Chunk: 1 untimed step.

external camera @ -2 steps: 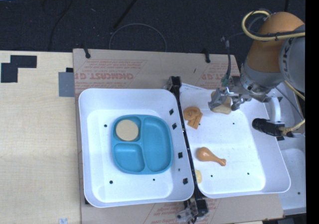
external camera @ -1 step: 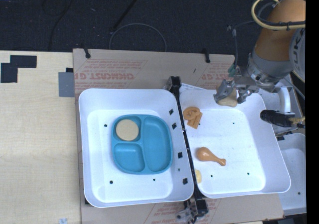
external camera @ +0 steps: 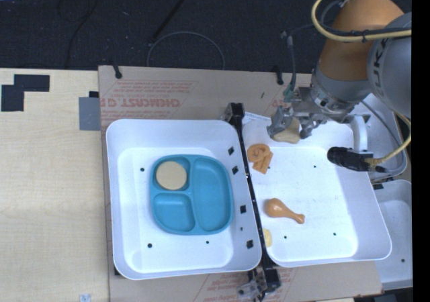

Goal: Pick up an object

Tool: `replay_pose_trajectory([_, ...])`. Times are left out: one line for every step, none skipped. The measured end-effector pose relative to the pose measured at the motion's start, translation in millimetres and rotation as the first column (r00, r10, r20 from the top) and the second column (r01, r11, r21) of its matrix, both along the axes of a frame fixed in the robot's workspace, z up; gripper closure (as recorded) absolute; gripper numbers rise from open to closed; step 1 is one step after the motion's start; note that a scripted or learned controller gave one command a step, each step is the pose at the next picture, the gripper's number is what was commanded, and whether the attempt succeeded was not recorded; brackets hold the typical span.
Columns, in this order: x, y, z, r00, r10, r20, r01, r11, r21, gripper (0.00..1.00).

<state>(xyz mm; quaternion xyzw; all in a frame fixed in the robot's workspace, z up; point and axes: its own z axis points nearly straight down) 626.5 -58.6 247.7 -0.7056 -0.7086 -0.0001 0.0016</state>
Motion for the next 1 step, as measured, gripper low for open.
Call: replay_pose_trajectory([-0.9, 54.5, 5.0, 1.0, 0.0, 0.0, 0.0, 1.0, 0.0, 1.0])
